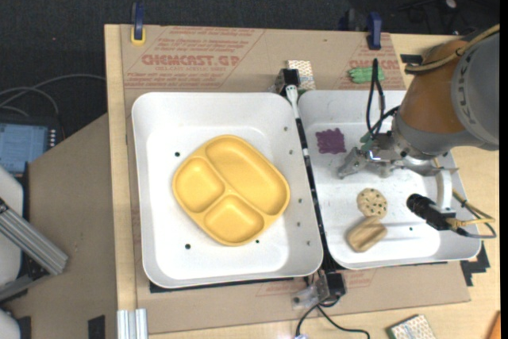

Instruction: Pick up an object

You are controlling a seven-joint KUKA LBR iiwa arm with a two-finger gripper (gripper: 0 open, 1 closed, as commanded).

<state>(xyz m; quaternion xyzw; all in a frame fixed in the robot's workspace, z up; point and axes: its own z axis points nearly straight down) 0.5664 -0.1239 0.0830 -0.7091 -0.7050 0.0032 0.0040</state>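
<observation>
The right bin (413,252) holds three things: a purple flat piece (331,140) at its back left, a round speckled cookie (371,202) in the middle, and a tan bread-like lump (366,235) at the front. My gripper (351,164) hangs low over the bin floor, just in front and to the right of the purple piece and behind the cookie. It points left, and nothing shows in its grasp. The grey and orange arm (432,103) reaches in from the right.
In the left bin (151,171) lies a yellow three-part plate (230,188). A small green item (365,75) lies on the cardboard behind the right bin. A black cable end (427,212) hangs by the arm above the bin's right side.
</observation>
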